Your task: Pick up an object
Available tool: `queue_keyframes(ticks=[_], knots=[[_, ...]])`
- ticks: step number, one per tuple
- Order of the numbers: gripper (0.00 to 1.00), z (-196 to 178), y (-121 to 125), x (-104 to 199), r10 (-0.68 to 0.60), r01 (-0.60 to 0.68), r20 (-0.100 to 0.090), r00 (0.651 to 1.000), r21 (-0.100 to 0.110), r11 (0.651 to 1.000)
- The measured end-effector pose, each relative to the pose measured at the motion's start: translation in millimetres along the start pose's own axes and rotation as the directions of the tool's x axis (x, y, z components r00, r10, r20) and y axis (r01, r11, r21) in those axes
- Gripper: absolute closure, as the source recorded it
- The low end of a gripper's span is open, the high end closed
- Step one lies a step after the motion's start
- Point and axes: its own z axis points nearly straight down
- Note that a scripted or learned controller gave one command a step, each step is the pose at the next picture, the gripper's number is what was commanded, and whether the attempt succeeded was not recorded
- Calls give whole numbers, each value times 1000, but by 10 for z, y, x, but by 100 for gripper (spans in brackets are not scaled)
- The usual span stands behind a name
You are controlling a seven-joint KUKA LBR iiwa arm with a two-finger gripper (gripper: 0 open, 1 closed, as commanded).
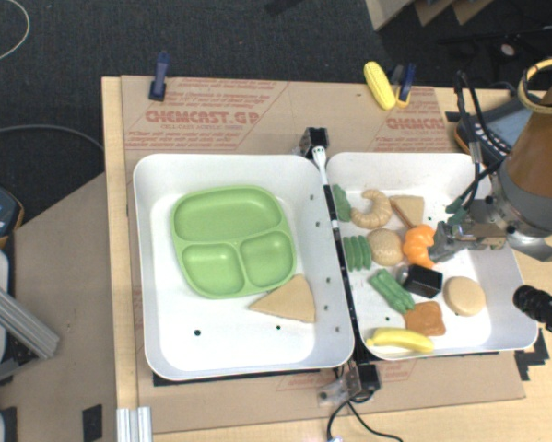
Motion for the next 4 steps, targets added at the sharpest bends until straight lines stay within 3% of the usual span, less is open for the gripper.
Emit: queue_keyframes(ticks=[4], knots=[[100, -430, 24, -38, 6, -6, 6, 1000, -15, 1000]])
